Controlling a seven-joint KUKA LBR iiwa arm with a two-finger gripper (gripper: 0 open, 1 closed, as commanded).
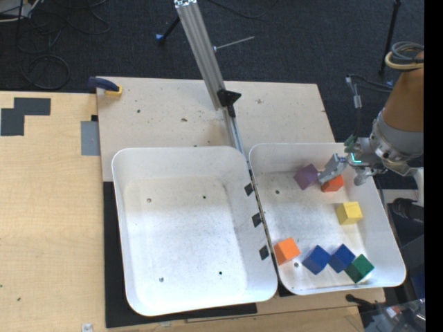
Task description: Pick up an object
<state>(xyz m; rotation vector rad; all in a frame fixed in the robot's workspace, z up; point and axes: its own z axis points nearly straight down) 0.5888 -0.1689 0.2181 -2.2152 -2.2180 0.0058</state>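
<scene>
In the right bin (pixel 392 235), my gripper (pixel 347 173) hangs near the far right corner with its fingers spread open. Nothing sits between them. A small red block (pixel 333 183) lies just under the left fingertip (pixel 331 169). Touching the red block's left side is a purple block (pixel 305 176). A yellow block (pixel 349 212) lies a little nearer the front, below the gripper. Along the front wall are an orange block (pixel 286 250), two blue blocks (pixel 316 259) (pixel 341 256) and a green block (pixel 360 267).
The left bin (pixel 131 185) adjoins the right one along a shared wall with black clips (pixel 257 218). A slanted aluminium post (pixel 205 54) rises behind the bins. The arm's grey and orange wrist (pixel 405 116) stands over the right bin's far right rim.
</scene>
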